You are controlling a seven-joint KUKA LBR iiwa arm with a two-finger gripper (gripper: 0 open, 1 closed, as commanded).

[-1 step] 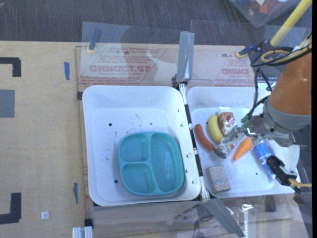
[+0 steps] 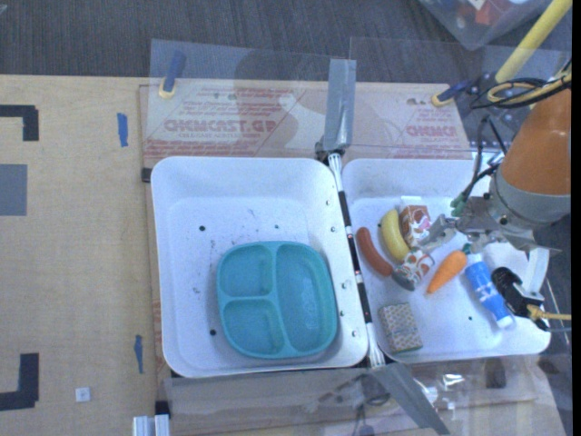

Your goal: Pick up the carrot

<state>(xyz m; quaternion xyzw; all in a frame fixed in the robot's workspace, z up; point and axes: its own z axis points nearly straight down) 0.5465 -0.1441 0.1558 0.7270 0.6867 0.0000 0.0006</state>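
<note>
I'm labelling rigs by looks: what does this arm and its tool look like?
The arm is bulky and rounded: a broad orange band over a grey wrist section. Below sits the tool, a metallic grey assembly. Dark cables loop beside the arm, with a yellow one near them.

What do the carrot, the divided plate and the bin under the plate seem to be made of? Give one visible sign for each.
Carrot: probably toy plastic; even orange, smooth.
Divided plate: likely moulded plastic; uniform teal, rounded compartments, soft sheen.
Bin: seemingly rigid white plastic; rounded rim, matte, dark specks.
</note>
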